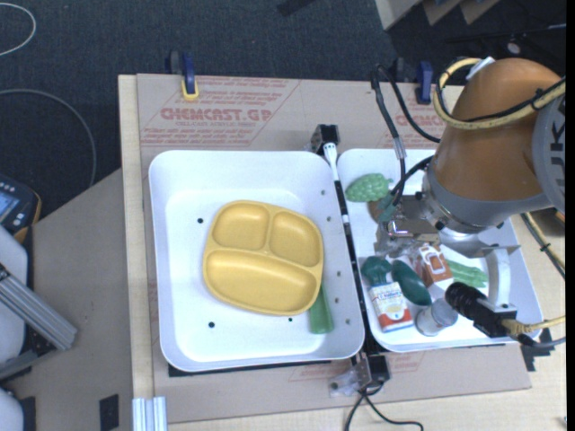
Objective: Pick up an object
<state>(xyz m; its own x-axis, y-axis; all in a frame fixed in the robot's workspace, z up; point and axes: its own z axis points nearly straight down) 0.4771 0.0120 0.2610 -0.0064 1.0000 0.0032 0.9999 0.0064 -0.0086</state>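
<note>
Because the program works from above, the arm (499, 142) hangs over the right bin (368, 153), and its bulk covers much of what I want to see. The gripper (402, 230) sits low over the bin's middle, amid the clutter. From this slant I cannot tell whether it is apart or closed, and I see nothing held in it.

The candidates for picking are all crowded into that bin. A pale green leafy piece (367, 188) lies at the far corner. Two dark green pieces (375, 268) lie just below the gripper. A red-and-white carton (391, 305) and a grey cap (434, 317) lie at the near edge, and a small orange-and-white box (434, 263) lies beside a light green strip (465, 273). They touch or overlap, so I judge a clean grasp on one alone will be awkward. The dark green pieces look nearest the tool, possibly right under it.

The left bin (180, 241) holds a yellow divided plate (265, 259) lying flat, with a green stick (321, 315) at its near-right edge, well apart from the gripper. I would call the pick not yet made.
</note>
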